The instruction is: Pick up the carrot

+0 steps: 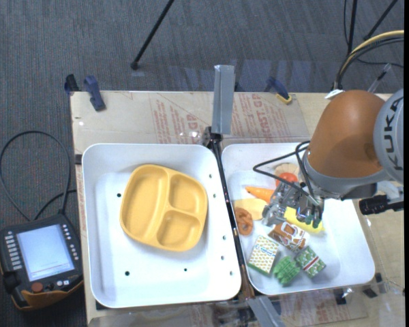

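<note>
Carrot [260, 192] lies in the right bin [354, 261], upper left area, pointing left, just left of the gripper [287, 206]. Gripper hangs low over the yellow piece [258, 208] and snack packets [288, 235]. Can't tell finger opening; carrot isn't between them. Yellow divided plate [165, 207] sits in the left bin [102, 182].

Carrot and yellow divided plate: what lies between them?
In the camera view, the bins' adjoining rims lie between the carrot and the yellow divided plate.
</note>
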